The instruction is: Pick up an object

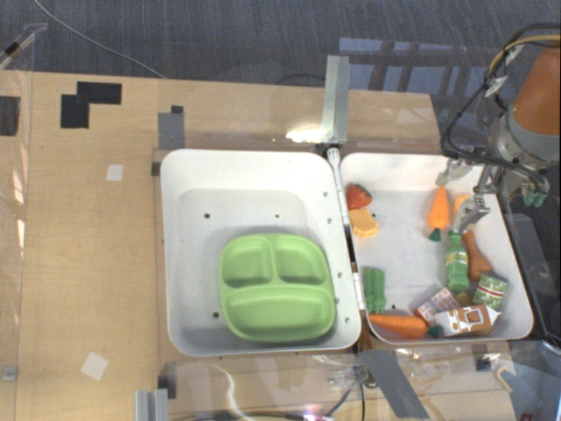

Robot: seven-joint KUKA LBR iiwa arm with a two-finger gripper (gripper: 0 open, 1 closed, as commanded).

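The right bin (pixel 399 178) holds several toy foods. A small orange carrot (pixel 438 209) lies at its upper right, with a green bottle (pixel 456 266) and a brown stick-shaped piece (pixel 479 254) just below. My gripper (pixel 462 191) hangs over the bin's upper right corner, right beside the small carrot. Its two fingers stand apart, open, with nothing gripped between them. The grey arm with its orange band (pixel 536 103) comes in from the right.
Along the right bin's left side lie a red piece (pixel 358 196), a yellow-orange piece (pixel 364 226) and a green piece (pixel 374 288). A large carrot (pixel 399 324), small cartons (pixel 467 321) and a green can (pixel 491 289) crowd the front. The left bin (pixel 202 191) bears a green divided plate (pixel 276 288).
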